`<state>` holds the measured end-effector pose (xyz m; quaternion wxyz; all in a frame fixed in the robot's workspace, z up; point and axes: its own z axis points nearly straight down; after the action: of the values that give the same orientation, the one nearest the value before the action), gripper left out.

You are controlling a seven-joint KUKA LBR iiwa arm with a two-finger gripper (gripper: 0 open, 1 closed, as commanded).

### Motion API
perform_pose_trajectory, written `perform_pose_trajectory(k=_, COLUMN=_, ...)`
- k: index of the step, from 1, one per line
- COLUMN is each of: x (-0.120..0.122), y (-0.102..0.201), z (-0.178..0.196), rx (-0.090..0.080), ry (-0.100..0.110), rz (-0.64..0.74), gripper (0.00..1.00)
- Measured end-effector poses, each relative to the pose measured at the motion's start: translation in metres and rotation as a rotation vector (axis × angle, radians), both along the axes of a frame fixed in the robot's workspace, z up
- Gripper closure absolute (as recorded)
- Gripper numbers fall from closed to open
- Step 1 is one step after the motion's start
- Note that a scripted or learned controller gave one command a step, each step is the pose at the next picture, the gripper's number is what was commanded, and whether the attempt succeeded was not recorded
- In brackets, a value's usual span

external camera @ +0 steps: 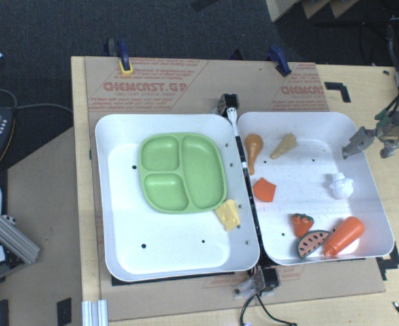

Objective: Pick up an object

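My two-finger gripper (374, 141) hangs spread wide at frame right; the orange plastic toy carrot (343, 236) looks light, rigid, slippery: grip mid-body.

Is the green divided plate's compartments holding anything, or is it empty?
Empty. All three compartments of the green divided plate show bare green. The yellow cheese-like piece lies beside its lower right corner, on the left bin floor.
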<state>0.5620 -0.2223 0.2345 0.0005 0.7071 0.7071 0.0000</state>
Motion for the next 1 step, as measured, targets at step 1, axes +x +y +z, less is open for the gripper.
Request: perform_pose_trajectory(k=1, x=0.0006, y=0.0016, z=-0.0639, rx=0.004, ry=0.008, rz=0.0, gripper=0.0)
